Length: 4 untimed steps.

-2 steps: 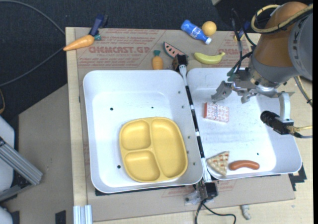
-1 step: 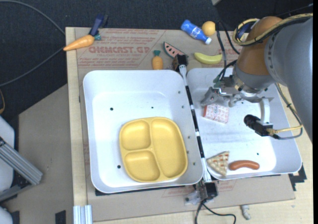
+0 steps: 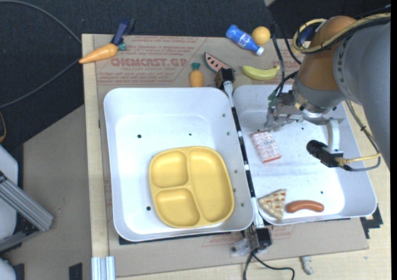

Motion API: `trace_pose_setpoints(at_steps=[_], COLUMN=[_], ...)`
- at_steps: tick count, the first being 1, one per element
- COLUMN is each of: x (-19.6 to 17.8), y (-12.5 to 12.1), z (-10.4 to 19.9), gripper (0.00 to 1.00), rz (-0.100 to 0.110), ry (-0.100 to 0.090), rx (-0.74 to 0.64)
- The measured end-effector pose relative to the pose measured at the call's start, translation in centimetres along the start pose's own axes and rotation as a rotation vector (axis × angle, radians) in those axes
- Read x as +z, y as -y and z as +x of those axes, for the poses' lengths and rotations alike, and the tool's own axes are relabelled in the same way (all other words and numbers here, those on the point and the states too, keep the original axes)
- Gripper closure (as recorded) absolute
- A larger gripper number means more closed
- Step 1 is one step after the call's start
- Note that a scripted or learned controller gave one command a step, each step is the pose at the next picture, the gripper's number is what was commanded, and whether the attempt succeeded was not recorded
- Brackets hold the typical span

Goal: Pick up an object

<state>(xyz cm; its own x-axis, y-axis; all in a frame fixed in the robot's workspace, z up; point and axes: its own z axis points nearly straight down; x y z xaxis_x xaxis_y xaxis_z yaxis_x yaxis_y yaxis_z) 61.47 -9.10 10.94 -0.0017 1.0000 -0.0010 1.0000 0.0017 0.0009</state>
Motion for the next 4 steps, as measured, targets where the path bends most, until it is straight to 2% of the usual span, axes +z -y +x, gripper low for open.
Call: trace_pose_setpoints(at_steps=[1, 2, 3, 4], x=[0.0, 2.0, 2.0, 2.0], y=[0.0, 0.1, 0.6, 0.2], z=[0.0, -0.9, -0.3, -0.4], gripper=[0.0, 0.0, 0.0, 0.0], rz=[0.001, -0.006, -0.012, -0.01], ry=[0.0, -0.004, 0.002, 0.0], rx=[0.0, 0.001, 0.002, 0.001])
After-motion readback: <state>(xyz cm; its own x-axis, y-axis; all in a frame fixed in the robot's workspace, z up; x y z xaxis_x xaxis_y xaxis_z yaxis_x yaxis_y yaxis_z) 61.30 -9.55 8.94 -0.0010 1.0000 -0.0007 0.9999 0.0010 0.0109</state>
